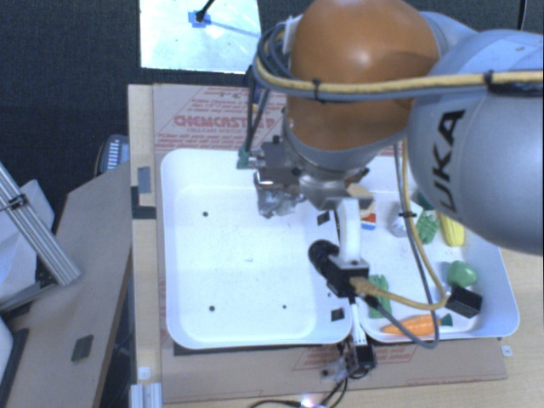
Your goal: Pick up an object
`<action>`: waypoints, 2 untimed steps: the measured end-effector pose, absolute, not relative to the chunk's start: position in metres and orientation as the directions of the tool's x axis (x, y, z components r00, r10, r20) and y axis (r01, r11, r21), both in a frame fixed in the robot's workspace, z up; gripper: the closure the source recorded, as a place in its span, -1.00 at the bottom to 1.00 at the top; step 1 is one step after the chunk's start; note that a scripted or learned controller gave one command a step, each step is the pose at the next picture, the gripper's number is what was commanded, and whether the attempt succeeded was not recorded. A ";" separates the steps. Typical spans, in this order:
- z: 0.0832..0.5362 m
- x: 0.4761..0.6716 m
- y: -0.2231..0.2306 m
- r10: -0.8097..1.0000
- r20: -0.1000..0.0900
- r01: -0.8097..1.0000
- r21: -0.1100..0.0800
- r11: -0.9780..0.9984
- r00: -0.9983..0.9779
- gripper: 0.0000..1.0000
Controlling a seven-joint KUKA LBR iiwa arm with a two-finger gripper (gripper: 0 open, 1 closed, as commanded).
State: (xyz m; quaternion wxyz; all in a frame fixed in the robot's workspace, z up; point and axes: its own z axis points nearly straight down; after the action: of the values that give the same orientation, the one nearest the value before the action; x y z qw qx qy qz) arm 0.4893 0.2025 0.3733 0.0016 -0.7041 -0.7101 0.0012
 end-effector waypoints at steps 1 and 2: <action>0.335 0.490 0.236 1.000 0.000 1.000 -0.004 0.007 -0.007 1.00; 0.345 0.487 0.234 1.000 0.001 1.000 0.002 0.005 -0.005 1.00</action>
State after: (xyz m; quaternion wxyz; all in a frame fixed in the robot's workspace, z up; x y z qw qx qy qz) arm 0.4868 0.2345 0.3454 -0.0001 -0.7055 -0.7088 -0.0011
